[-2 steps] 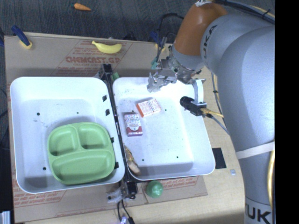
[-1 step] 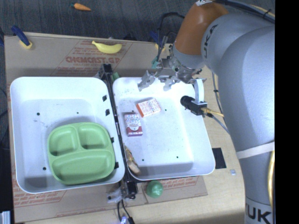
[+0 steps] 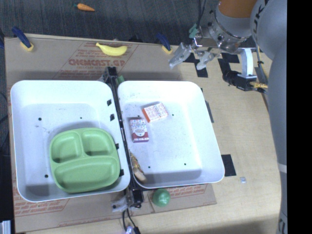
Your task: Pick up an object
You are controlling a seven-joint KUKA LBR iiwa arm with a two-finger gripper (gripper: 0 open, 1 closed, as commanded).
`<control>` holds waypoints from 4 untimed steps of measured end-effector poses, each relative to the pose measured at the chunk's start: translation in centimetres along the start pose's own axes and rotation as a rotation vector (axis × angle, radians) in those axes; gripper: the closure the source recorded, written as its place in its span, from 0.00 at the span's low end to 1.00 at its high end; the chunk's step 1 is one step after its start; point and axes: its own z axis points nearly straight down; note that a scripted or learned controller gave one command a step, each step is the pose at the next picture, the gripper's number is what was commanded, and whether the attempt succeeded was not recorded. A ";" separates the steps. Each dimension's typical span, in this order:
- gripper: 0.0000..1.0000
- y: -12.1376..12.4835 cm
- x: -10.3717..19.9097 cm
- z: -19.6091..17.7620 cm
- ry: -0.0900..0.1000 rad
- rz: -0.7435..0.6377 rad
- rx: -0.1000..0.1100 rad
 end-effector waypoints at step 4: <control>0.00 0.0 11.1 -1.1 0.001 -0.001 0.001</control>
